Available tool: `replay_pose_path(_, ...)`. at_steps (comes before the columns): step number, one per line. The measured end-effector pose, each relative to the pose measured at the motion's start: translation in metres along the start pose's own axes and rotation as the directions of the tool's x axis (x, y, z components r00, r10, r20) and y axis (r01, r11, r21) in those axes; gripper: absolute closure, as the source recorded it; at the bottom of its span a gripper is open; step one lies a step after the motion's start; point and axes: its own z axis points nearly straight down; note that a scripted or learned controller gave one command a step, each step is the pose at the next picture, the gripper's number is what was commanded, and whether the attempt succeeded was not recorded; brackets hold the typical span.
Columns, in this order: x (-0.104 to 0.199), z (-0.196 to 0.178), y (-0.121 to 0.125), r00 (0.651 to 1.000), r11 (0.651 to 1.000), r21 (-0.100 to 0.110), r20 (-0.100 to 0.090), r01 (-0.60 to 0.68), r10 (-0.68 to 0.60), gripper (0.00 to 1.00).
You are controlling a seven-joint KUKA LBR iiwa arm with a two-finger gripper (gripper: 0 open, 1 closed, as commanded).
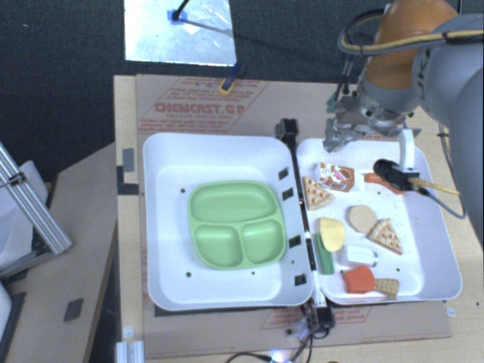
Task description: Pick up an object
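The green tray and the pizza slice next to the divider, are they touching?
Apart. The camera view shows the green tray in the left bin and the pizza slice in the right bin, with the bin walls between them.

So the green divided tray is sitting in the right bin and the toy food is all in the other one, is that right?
Not quite. The camera view shows the green divided tray in the left bin; the toy food, such as the pizza slice, lies in the right bin.

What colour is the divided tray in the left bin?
The divided tray is light green, seen clearly in the camera view.
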Motion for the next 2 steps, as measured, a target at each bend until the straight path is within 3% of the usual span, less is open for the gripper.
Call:
replay_pose_path(1, -0.001, -0.013, -0.011, 1.000, 1.000, 0.000, -0.001, -0.004, 0.004, 1.00)
replay_pose_path(2, 0.003, 0.006, -0.004, 1.000, 1.000, 0.001, 0.000, -0.001, 0.001, 1.00)
